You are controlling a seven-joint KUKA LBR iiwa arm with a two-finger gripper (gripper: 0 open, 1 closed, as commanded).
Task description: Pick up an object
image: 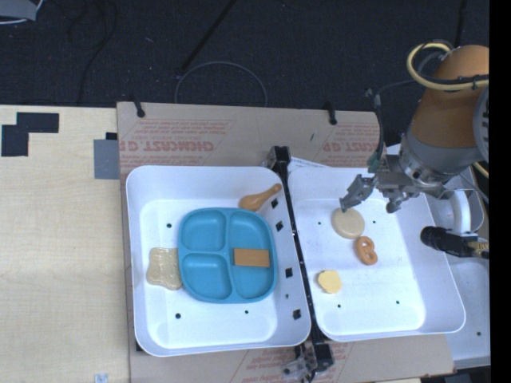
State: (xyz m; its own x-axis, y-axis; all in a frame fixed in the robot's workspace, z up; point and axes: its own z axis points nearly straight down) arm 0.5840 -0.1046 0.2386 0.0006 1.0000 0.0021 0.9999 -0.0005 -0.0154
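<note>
- The cream disc (349,224) lies flat in the right bin (399,313), not yet lifted.
- The gripper (371,202) hangs just above the disc's upper edge, fingers spread wide with nothing between them.
- Judged from this, closing and lifting remain.
- Nearby lie a pretzel (366,250) and a yellow piece (329,281).

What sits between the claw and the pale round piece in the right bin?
Nothing visible. The claw hangs just above the round cream piece, its fingers spread, one fingertip right at the piece's upper edge. The pretzel and the yellow piece lie nearer the camera, off that path.
</note>
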